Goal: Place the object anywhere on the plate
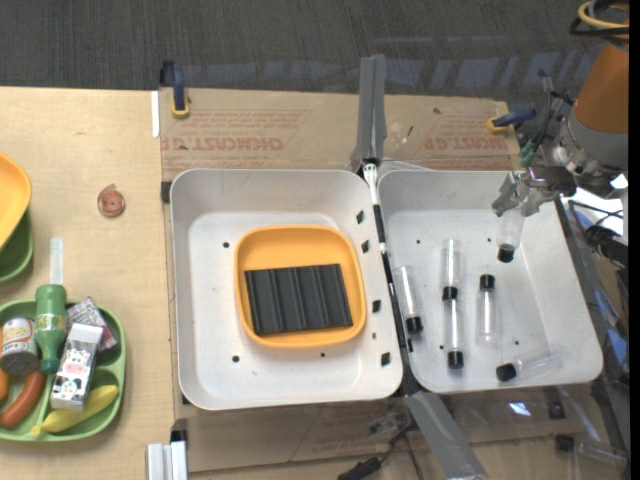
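Observation:
A yellow plate with a black ribbed insert lies in the middle of the left bin. My gripper hangs over the upper right part of the right bin, far to the right of the plate. It is shut on the upper end of a clear tube, which hangs down with its black cap lowest, just above the bin floor. Several more clear tubes with black caps lie on the floor of the right bin.
A raised divider separates the two bins. One tube lies close against it. A green tray of toy food, a green bottle and a yellow bowl stand on the wooden bench at the left.

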`<state>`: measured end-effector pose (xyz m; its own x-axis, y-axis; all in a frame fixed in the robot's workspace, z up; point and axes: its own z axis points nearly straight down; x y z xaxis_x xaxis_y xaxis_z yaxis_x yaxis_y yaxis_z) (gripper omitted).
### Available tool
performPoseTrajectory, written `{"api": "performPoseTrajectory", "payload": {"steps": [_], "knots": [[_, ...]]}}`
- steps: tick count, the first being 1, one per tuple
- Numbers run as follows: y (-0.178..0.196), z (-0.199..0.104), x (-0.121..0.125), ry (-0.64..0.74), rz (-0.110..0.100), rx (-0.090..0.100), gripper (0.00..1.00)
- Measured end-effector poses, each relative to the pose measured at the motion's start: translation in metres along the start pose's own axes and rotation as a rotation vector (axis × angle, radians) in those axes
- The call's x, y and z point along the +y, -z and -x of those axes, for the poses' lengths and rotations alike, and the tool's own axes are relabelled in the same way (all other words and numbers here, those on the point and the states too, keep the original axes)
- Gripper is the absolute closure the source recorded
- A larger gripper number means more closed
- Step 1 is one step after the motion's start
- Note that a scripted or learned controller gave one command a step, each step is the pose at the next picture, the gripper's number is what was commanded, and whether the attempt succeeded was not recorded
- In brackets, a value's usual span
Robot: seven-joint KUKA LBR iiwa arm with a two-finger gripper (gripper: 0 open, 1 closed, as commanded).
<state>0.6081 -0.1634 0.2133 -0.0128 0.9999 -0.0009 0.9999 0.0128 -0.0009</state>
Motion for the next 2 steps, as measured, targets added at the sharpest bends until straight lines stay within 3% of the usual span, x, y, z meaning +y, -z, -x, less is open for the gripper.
{"api": "performPoseTrajectory", "payload": {"steps": [1, 2], "knots": [[-0.005, -0.006, 0.039, 0.264, 0.001, -0.001, 1.0], [0.036, 0.056, 0.05, 0.452, 0.003, -0.002, 1.0]]}}
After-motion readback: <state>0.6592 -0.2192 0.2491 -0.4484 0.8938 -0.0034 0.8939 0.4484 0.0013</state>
